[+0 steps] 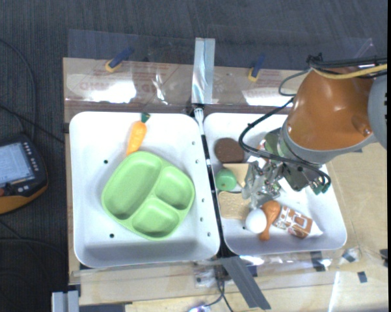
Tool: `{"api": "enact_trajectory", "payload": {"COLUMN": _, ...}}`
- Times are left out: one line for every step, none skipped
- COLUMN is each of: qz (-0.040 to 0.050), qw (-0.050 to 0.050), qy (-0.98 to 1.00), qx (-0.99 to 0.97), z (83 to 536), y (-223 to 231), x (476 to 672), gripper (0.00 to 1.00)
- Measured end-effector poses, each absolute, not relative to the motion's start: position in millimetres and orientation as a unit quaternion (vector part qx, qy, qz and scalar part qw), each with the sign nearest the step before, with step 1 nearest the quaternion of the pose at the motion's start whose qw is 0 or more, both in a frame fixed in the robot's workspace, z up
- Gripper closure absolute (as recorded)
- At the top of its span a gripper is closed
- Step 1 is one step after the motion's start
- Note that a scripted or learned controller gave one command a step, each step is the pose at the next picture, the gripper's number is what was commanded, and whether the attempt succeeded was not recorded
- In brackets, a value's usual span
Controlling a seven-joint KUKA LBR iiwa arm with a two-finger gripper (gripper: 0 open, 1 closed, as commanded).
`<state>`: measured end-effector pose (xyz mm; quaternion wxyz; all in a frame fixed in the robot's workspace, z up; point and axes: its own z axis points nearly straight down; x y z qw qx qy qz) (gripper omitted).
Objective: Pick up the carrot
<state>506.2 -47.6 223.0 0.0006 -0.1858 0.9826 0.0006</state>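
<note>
A slanted overhead view shows 2 shallow white bins side by side on a tabletop (pixel 75 83), parted by a thin divider.

The left bin (pixel 91 239) holds 2 things. 1 orange carrot (pixel 136 137) with a small green top lies near the far wall, tilted, its green end pointing away from the camera. Just beside its near tip sits 1 lime green plate (pixel 149 195) with 3 compartments, all bare. The plate fills the middle of this bin. Open white floor runs along the left wall, the near wall and the far left corner, so the carrot has free room on its left and right sides.

The right bin (pixel 335 229) is crowded. It holds 1 brown round object (pixel 228 150) near the far left corner, 1 green ball (pixel 226 179) against the divider, 1 white egg (pixel 254 221), 1 orange drumstick-shaped toy (pixel 269 214) touching the egg, and 1 small brown and white carton (pixel 293 221) just beside the drumstick near the near wall.

The grey arm with its large orange band (pixel 332 112) reaches in from the right and hangs over the right bin. Its gripper (pixel 263 184) sits low above the egg and drumstick, well apart from the carrot. The jaws are tangled in metal parts and cables, and I cannot tell whether they are wide or narrow.

A handheld screen device (pixel 13 174) lies on the dark floor to the left.
</note>
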Motion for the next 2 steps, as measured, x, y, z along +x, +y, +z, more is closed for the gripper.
{"api": "enact_trajectory", "payload": {"qz": -0.0021, "qw": 0.005, "qy": 0.972, "qx": -0.234, "z": 306.0, "y": -95.8, "x": 494.2, "gripper": 1.00}}
{"api": "enact_trajectory", "payload": {"qz": 0.0007, "qw": 0.000, "qy": 0.995, "qx": -0.104, "z": 265.9, "y": -50.2, "x": 505.8, "gripper": 1.00}}
